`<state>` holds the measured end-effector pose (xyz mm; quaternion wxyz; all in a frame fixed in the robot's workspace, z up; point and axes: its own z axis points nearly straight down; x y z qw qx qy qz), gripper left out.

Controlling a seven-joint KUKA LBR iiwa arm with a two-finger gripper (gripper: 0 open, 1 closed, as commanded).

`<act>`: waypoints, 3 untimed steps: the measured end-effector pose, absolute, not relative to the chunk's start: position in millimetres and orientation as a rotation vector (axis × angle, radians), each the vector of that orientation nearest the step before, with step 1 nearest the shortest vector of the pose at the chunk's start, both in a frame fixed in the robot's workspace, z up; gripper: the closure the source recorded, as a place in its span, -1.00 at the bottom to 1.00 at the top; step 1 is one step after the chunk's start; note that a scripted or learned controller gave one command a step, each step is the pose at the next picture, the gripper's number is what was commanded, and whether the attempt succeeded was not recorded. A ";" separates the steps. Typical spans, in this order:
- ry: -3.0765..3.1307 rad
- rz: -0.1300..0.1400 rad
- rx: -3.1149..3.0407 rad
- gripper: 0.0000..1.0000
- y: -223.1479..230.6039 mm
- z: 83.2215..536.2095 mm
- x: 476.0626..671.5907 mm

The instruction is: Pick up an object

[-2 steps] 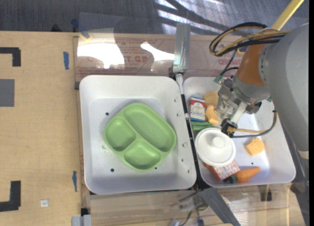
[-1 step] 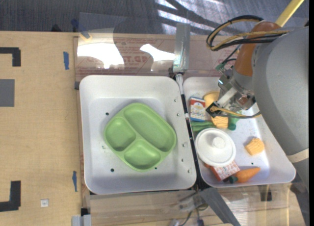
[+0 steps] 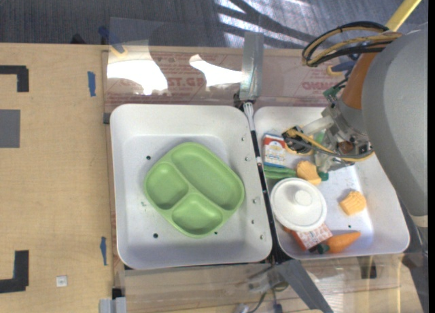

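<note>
My gripper (image 3: 321,160) hangs low over the upper middle of the right bin (image 3: 394,237), on the grey arm that comes in from the right. Just below and left of it lies a small yellow-orange piece (image 3: 308,171), close to the gripper tip; whether they touch I cannot tell. A red and white carton (image 3: 274,149) lies left of the gripper with a green item (image 3: 277,167) beside it. A white round bowl (image 3: 299,203) sits lower in the bin. A yellow chunk (image 3: 353,201), an orange carrot (image 3: 343,240) and a red packet (image 3: 310,236) lie nearby.
The left bin (image 3: 129,135) holds a green divided plate (image 3: 194,187). A metal post (image 3: 251,67) stands behind the ridge where the two bins meet. Yellow and black cables (image 3: 340,40) loop over the arm's wrist. Bare wooden bench (image 3: 47,169) lies to the left.
</note>
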<state>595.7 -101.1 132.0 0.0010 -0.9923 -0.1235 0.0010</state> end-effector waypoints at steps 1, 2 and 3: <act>-0.585 -0.005 -3.087 1.00 -133.2 87.8 517.0; -0.626 -0.006 -3.077 1.00 -114.5 153.7 558.0; -0.872 -0.006 -3.020 1.00 -144.9 253.1 631.6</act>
